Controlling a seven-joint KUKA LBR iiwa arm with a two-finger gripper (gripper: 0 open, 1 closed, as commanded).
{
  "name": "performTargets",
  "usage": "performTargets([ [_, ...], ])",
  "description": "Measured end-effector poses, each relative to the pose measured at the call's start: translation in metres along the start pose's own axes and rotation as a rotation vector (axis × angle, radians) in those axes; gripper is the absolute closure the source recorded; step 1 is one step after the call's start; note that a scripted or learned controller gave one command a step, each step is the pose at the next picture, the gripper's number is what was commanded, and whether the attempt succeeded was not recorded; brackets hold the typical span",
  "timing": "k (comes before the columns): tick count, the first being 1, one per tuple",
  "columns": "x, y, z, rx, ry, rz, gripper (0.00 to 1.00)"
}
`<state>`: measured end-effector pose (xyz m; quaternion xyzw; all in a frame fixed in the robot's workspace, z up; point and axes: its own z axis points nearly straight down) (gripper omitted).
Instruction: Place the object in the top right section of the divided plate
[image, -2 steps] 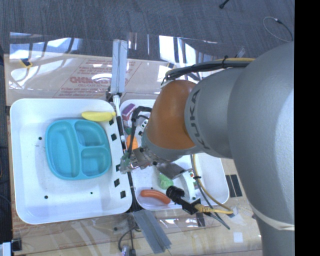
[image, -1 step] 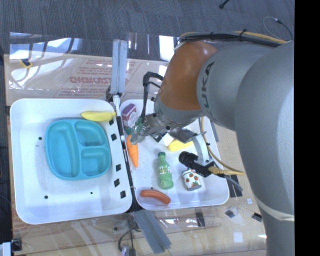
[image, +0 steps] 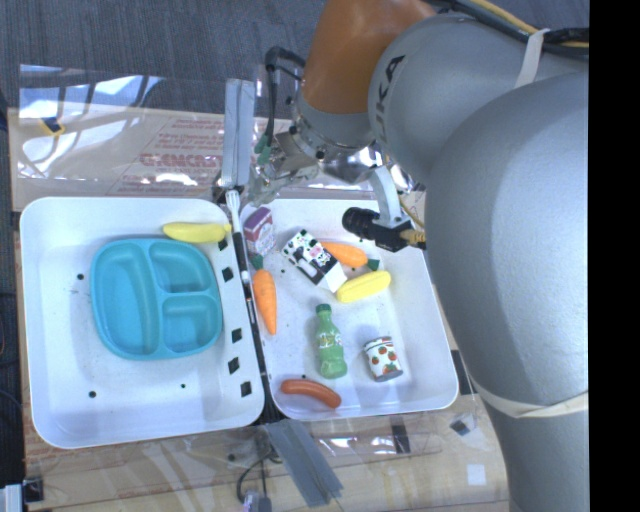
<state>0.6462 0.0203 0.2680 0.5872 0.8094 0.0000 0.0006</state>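
My claw (image: 262, 178) hangs at the far edge of the right-hand shallow white bin (image: 432, 330), just above the small purple-and-white carton (image: 259, 229) that stands against the divider; whether the claw is spread or pressed together I cannot tell, since my own wrist and the metal parts there hide it; I see nothing pinched in it.

The light-blue divided plastic plate (image: 156, 298) lies in the left-hand shallow white bin (image: 50, 400), well apart from my claw; a yellow toy banana (image: 196, 232) rests just beyond the plate's far right corner, beside the divider.

Which object I am after is not certain; by position I judge it to be the carton; the orange toy carrot (image: 264, 299) lies near it along the divider, and the black-and-white patterned carton (image: 310, 257) sits close on the other side.

To do this step well I should come down square over the carton, clear of the divider wall, and close across its narrow sides; then lift high enough to clear the wall before crossing to the plate's top right section (image: 182, 266); the banana by that corner could be knocked if I come in low.
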Motion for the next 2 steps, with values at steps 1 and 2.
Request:
performTargets([
  [1, 0.055, 0.028, 0.040, 0.004, 0.002, -0.182, 1.00],
  [2, 0.037, 0.023, -0.081, -0.001, 0.000, -0.181, 1.00],
])
